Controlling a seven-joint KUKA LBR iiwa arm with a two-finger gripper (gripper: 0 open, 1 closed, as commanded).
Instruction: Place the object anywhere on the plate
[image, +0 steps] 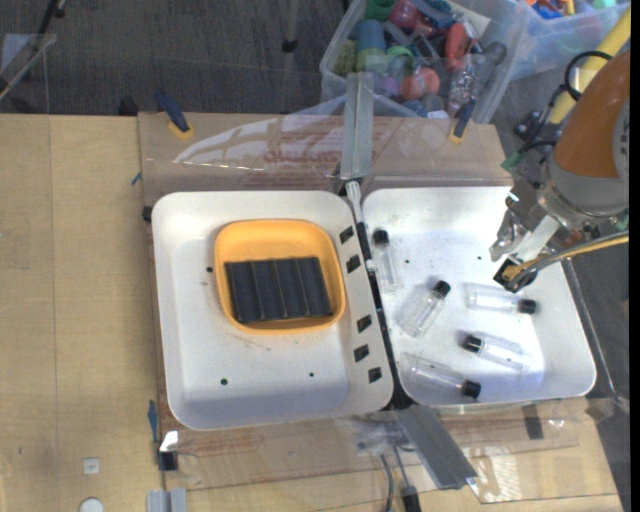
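An orange plate (232, 243) lies in the left bin (185, 350). A black ridged slab (278, 288) rests flat on it and covers most of its middle. Several clear vials with black caps lie in the right bin (565, 375): one by the divider (383, 256), one near the middle (425, 305), one at the right (500, 298) and others toward the front (490, 347). My gripper (507, 248) hangs over the right bin's far right part, just above the right-hand vial. I see nothing held in it.
A grey divider with black clips (362, 300) runs between the two bins. A clear box of colourful toys (420, 50) stands behind the bins. The wooden bench (70, 300) stretches to the left.
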